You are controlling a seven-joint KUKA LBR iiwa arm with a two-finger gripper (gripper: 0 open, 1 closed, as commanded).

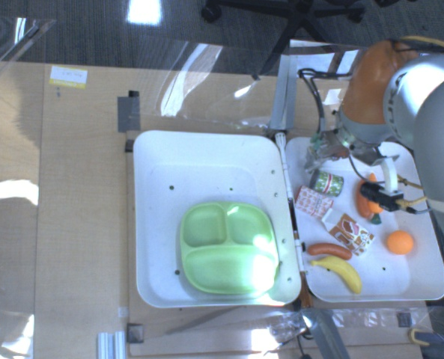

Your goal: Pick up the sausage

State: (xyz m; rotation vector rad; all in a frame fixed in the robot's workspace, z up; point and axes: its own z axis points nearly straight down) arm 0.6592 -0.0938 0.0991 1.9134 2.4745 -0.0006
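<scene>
The sausage (330,250), short and reddish brown, lies near the front left of the right bin (424,286), just above a yellow banana (341,271). My gripper (321,155) hangs over the far left corner of that bin, well behind the sausage and just above a small green can (327,182). Nothing is visibly held in it.
Between gripper and sausage lie a red-and-white packet (312,201) and a printed packet (353,234). An orange (400,242) and a carrot (368,203) rest to the right. The left bin (154,200) holds a green divided plate (227,247).
</scene>
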